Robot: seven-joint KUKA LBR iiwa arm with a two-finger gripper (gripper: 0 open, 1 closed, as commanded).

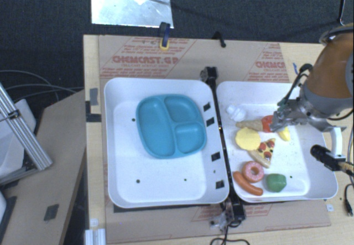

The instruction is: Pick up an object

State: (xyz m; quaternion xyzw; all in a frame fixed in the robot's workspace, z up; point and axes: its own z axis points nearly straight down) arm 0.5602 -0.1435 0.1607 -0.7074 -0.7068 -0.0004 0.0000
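The gripper [278,121] sits low in the right bin [318,186], directly over a red piece [267,123]; whether it grips cannot be told.

Bench [138,56] topped with brown printed cardboard. Two shallow white bins directly on it, side by side, touching along the middle: left bin [119,128], right bin [318,183]. Together they cover most of the surface; bare strip along the far edge, yellow clamp [164,36] at that edge's middle.
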